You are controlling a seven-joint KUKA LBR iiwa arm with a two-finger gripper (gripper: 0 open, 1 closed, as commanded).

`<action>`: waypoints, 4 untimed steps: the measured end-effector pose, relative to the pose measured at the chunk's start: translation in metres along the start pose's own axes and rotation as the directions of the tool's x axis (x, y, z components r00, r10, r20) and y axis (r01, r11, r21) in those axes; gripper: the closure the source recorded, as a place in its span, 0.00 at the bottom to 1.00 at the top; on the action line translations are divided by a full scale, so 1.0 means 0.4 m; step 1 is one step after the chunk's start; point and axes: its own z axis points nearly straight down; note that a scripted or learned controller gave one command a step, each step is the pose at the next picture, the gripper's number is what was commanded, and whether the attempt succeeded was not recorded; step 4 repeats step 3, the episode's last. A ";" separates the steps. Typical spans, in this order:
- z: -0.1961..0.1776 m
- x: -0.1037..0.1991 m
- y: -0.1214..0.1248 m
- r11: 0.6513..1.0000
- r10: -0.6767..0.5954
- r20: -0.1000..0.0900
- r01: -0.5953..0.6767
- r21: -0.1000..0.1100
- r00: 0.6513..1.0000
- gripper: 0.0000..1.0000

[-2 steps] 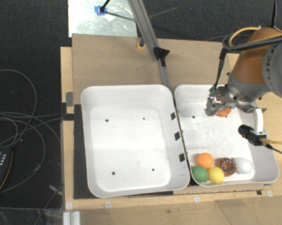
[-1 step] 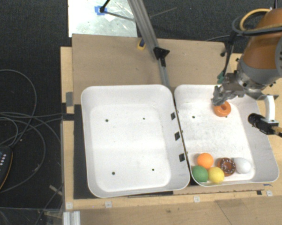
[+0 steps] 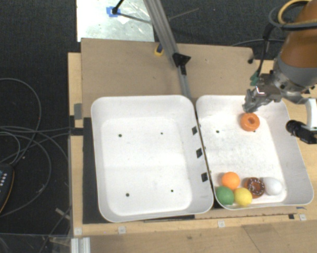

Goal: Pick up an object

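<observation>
The gripper (image 3: pixel 250 107) is being held just above an orange disc-shaped object (image 3: pixel 249 122) in the right bin (image 3: pixel 290 157); whether it is grasping cannot be told. Five small objects (image 3: pixel 248 188) are being kept at that bin's near edge. Brown board (image 3: pixel 121 70) is lying under both bins.
</observation>
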 end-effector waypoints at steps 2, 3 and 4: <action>0.078 0.252 -0.039 1.000 -0.004 -0.003 0.005 0.006 1.000 1.00; 0.099 0.401 -0.073 1.000 -0.006 -0.004 0.006 0.006 1.000 1.00; 0.099 0.401 -0.073 1.000 -0.006 -0.004 0.006 0.006 1.000 1.00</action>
